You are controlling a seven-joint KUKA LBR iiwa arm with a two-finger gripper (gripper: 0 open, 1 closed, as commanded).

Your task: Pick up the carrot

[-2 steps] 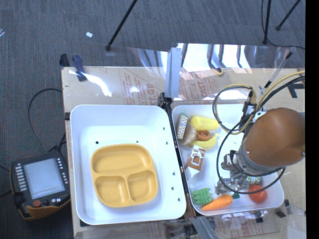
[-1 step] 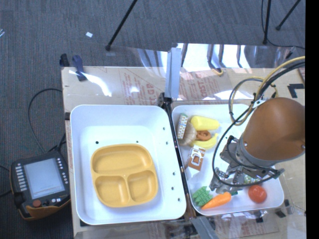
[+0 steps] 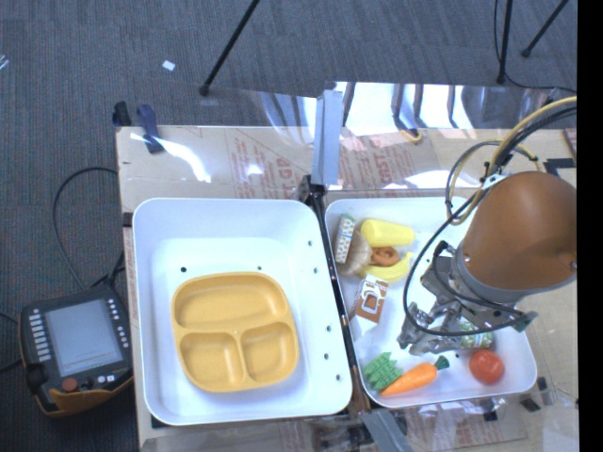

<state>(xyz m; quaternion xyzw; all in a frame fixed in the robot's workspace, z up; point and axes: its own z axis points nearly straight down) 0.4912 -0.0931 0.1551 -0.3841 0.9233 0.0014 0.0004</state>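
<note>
Camera view, lower right: carrot [image 3: 411, 379] lies just below gripper [image 3: 421, 335], long axis approx. left-right; your jaw state can't tell.

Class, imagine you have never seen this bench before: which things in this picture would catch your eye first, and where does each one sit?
The large orange-brown dome of the arm looms over the right bin, its pincer hanging just above the carrot near that bin's front edge. In the left bin lies a yellow divided tray. A red tomato sits right of the carrot.
</note>
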